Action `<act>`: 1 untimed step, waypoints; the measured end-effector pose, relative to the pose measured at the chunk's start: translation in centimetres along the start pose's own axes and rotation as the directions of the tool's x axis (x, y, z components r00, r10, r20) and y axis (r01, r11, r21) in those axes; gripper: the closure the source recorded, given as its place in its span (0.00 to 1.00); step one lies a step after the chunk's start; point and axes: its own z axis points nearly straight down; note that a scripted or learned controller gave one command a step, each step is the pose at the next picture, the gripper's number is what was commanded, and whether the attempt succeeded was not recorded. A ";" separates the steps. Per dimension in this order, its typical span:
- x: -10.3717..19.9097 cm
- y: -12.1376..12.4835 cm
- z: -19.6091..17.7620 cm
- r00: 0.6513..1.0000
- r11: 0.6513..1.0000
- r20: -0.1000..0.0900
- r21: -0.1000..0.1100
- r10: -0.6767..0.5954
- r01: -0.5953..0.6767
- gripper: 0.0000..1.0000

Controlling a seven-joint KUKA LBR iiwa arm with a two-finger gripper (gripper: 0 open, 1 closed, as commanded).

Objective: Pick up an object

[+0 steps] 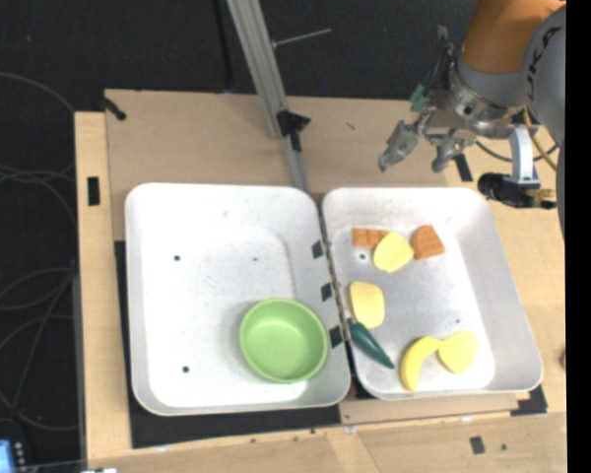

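My gripper (419, 154) hangs high above the far edge of the right bin (507, 294), open, with nothing between its fingers. Below it in that bin lie two orange blocks (367, 236) (427, 241) with a yellow piece (393, 253) between them. Another yellow piece (367, 304) lies mid-bin near the divider. A teal pointed object (370, 345) rests at the bin's front left. A yellow banana-like piece (418, 361) and a yellow slice (457, 351) sit near the front edge. A green bowl (284, 340) stands in the left bin (177, 264).
A grey metal post (261, 57) slants up from the back between the bins. The bins sit on a tan board (207, 136) over a dark floor. The left bin's back half holds nothing but small specks.
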 end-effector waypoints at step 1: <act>-0.1 0.0 0.0 1.000 1.000 0.001 0.000 0.000 0.000 0.00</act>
